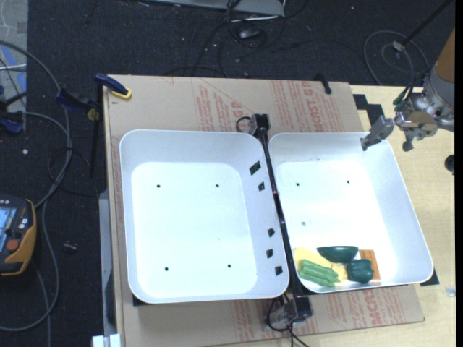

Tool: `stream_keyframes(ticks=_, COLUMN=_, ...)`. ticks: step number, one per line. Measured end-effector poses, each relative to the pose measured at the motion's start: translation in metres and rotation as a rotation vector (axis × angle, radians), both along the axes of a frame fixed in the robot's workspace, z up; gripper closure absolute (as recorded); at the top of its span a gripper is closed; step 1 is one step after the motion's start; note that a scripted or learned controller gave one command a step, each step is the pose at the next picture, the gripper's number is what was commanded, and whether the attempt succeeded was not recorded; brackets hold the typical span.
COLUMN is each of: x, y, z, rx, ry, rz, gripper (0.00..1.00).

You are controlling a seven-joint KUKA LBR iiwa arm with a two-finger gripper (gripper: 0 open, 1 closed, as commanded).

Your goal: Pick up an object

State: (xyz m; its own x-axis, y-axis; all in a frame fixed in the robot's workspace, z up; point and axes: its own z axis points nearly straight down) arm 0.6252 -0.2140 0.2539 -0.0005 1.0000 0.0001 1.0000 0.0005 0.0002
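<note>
A small heap of objects is seen in the near corner of the right-hand shallow white bin (405,194): one dark green bowl-shaped piece (338,252), one light green ridged plastic vegetable (318,272), one teal rounded lump (360,271), one pale yellow flat piece (307,256) and one orange block (370,256), all touching or overlapping. The left-hand shallow white bin (188,150) is counted as the second of two. The two-finger gripper (391,134) is held above the right bin's far corner, well apart from the heap, its fingers spread. It is judged that a good pick would be made by descending over one exposed piece, probably the ridged vegetable, with the fingers straddling its narrow width.
</note>
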Motion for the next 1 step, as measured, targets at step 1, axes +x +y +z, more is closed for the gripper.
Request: stream_keyframes(ticks=1, x=0.0191, y=0.1266, z=-0.0689, rx=0.003, ry=0.005, rz=0.009, gripper=0.00)
